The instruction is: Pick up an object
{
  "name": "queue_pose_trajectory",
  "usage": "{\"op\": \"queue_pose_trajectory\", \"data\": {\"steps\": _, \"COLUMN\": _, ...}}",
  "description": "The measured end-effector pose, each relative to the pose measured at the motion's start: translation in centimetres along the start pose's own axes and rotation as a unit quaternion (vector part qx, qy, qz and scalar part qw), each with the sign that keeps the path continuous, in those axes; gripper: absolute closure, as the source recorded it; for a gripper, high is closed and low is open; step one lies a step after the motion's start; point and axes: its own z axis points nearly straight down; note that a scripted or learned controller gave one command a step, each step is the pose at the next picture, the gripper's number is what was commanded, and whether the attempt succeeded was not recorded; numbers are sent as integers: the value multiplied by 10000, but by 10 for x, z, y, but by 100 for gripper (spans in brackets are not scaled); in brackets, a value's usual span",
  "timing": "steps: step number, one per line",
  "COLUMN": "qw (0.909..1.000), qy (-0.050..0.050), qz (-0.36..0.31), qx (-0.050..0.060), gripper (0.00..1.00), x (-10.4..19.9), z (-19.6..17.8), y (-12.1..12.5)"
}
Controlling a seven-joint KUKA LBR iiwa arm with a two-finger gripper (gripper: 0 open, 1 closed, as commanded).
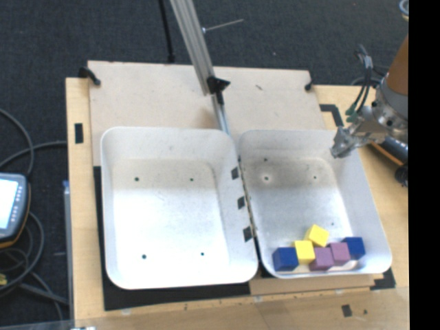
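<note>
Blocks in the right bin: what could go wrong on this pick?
1. The blocks are packed touching in a cluster, so the fingers may not fit between neighbours, or may shove them instead.
2. They sit against the right bin's near wall, which could block the descent.
3. The gripper is at the bin's far right rim, a long way from the cluster.

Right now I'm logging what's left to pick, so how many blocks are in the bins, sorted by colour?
Blue blocks: 2
Yellow blocks: 2
Purple blocks: 2
Total: 6, all clustered at the near edge of the right bin.
</note>
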Motion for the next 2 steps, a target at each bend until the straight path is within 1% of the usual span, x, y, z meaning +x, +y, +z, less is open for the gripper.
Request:
{"op": "queue_pose_trajectory", "data": {"steps": 1, "qw": 10000, "qy": 0, "qz": 0, "qx": 6, "gripper": 0, "x": 0, "z": 1, "y": 0}}
{"op": "queue_pose_trajectory", "data": {"steps": 2, "qw": 10000, "qy": 4, "qz": 37, "qx": 32, "gripper": 0, "x": 6, "z": 6, "y": -79}}
